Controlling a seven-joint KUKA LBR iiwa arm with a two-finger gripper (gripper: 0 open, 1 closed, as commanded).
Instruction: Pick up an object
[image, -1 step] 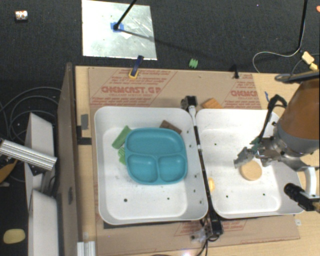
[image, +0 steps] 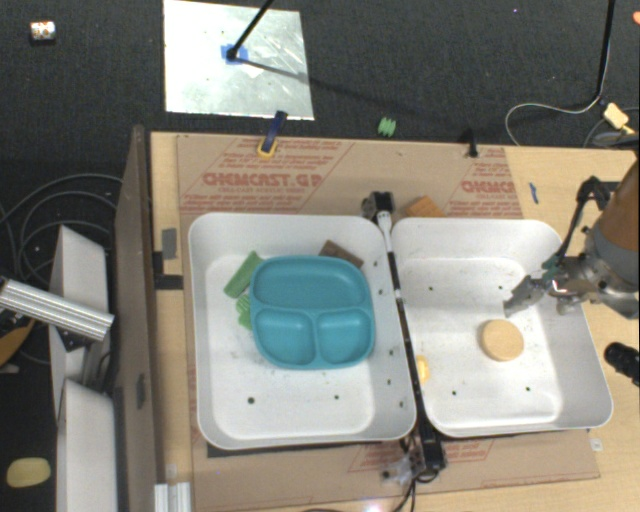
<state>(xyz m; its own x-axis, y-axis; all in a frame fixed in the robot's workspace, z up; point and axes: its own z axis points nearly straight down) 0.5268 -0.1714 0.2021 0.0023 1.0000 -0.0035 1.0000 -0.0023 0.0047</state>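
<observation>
Two shallow white bins sit side by side on the bench, and the arm (image: 612, 250) comes in from the right over the right bin (image: 540, 405). Its gripper (image: 524, 296) hangs over the upper right part of that bin, the dark fingers pointing down and to the left. From where I stand the fingers look close together with nothing between them — though they are small and a bit blurred, so I cannot tell their spread for sure.

The one loose thing in the right bin is a round tan disc (image: 502, 339), lying flat on the bin floor. It sits just below and slightly left of the fingertips, near them but apart; no finger touches it.

A small yellow piece (image: 422, 370) rests at the left wall of the right bin, by the seam between the two bins, well apart from the gripper.

The left bin (image: 290, 410) holds a blue divided tray (image: 310, 312) with three compartments, lying near the middle. A green object (image: 241, 276) pokes out from under the tray's left edge, and a brown block (image: 341, 253) shows at its upper right corner — both partly hidden by the tray.
</observation>
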